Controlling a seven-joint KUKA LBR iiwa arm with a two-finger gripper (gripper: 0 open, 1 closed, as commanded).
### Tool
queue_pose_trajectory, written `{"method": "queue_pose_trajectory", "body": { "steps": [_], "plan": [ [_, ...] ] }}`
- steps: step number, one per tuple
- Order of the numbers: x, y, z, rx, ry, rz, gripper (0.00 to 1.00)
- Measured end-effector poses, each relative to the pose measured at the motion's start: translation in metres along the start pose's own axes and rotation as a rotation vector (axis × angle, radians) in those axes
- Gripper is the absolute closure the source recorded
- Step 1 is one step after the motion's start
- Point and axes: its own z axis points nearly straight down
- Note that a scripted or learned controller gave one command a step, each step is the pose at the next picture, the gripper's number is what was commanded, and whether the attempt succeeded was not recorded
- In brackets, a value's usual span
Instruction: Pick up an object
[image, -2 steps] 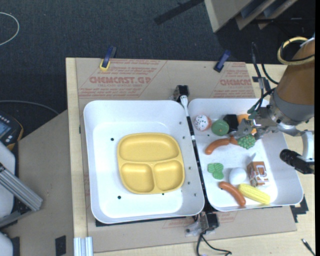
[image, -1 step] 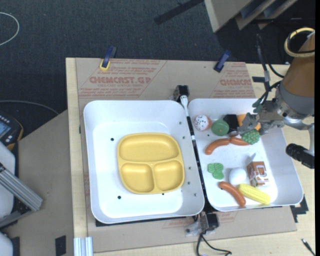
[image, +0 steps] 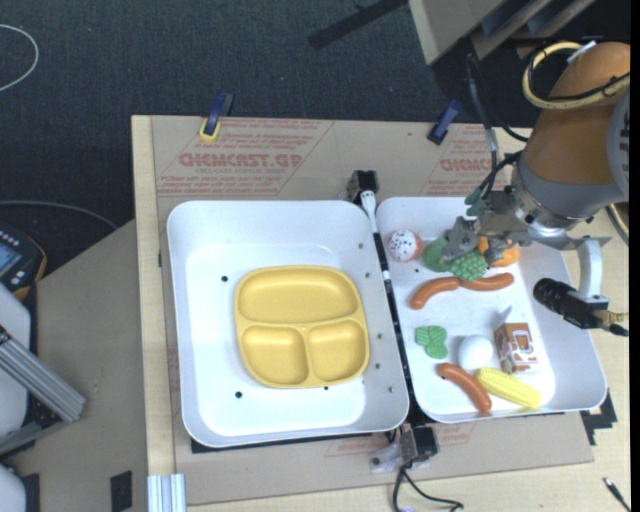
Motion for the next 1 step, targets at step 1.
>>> {"method": "queue_pose_trajectory", "body": {
  "steps": [1],
  "plan": [
    [0.0519,0.0107,0.0150,0.007,0.001,0.001,1.00]
  ]
}}
